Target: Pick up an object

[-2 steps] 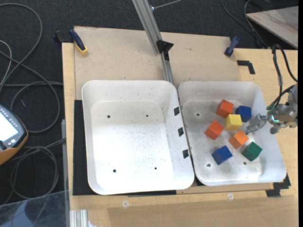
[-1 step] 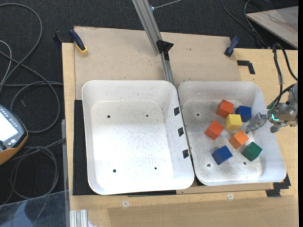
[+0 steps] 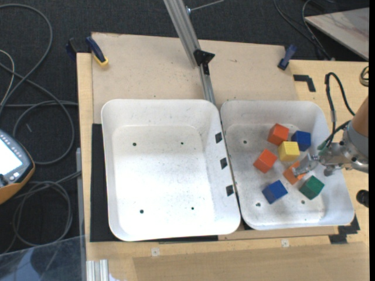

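Blocks lie loose in the right bin (image 3: 328,215); end effector (image 3: 309,163) low over an orange block (image 3: 291,173), grip state unclear. Nothing lifted; pickup remains.

Two bins are set side by side on the tabletop (image 3: 146,81). The cubes (image 3: 289,150) are gathered in the right bin (image 3: 246,209), toward its right half, with several touching or just beside one another. The gripper (image 3: 309,163) is placed among them, reached in from the right. A clamp (image 3: 97,51) is fixed at the tabletop's far left corner.
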Available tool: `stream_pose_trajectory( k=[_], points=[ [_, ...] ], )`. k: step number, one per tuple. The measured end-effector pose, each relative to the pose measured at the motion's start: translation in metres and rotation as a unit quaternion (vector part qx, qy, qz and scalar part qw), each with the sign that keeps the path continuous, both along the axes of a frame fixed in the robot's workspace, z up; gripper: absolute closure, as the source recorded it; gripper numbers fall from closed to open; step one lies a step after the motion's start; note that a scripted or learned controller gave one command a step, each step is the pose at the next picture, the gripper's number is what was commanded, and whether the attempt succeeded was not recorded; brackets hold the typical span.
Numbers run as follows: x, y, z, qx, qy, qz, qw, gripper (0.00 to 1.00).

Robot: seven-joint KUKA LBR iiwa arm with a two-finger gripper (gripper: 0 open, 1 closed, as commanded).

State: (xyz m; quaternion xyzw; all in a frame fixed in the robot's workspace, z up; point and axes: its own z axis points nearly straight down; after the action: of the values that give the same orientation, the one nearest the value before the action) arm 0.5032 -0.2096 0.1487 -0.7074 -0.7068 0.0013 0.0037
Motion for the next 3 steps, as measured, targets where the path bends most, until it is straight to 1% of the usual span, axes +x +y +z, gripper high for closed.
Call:
stream_pose_trajectory(
  k=[1, 2, 3],
  points=[
    [-0.001, 0.001, -0.052, 0.0001, 0.0, 0.0, 1.0, 0.0],
    [0.001, 0.0, -0.038, -0.0015, -0.004, 0.0, 1.0, 1.0],
    [0.006, -0.005, 0.025, -0.0034, -0.007, 0.001, 1.0, 1.0]
  ],
)
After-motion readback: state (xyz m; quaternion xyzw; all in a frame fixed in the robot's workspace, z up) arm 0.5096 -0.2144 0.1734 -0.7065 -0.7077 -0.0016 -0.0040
